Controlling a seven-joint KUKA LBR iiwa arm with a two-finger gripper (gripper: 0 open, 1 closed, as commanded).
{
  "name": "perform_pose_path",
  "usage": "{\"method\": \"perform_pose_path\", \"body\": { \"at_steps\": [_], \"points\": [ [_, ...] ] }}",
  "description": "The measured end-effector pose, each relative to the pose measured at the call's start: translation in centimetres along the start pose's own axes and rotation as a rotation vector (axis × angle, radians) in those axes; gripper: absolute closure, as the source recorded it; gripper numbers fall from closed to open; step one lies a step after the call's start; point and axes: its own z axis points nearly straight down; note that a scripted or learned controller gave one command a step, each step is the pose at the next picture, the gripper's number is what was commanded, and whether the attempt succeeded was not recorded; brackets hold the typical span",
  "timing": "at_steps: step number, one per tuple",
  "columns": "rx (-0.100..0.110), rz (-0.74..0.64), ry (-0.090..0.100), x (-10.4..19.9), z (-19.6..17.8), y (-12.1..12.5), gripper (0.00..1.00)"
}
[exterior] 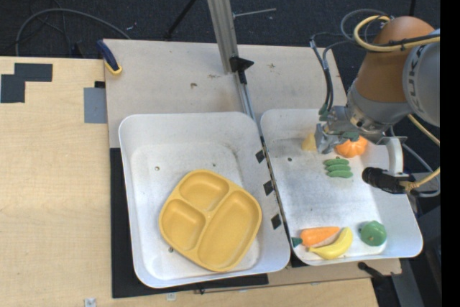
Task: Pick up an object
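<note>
My gripper (329, 141) hangs low over the far part of the right bin (302, 183), under the orange-banded wrist. An orange toy fruit (352, 148) lies right against its right side, and a small pale yellow piece (309, 143) sits just to its left. A green pea pod (338, 167) rests a little nearer than the gripper. Along the bin's near edge lie a carrot (319, 234), a banana (335, 247) and a round green fruit (372, 232). I see nothing held in the gripper.
The left bin (136, 176) holds a yellow divided plate (210, 219). An upright aluminium post (219, 18) stands behind the bins. A black fitting with cables (384, 180) juts over the right bin's right edge.
</note>
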Motion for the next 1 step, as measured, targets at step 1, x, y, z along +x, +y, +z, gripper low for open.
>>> {"method": "perform_pose_path", "body": {
  "at_steps": [1],
  "points": [
    [0.001,0.0,0.0,-0.14,-4.01,0.09,1.0]
  ]
}}
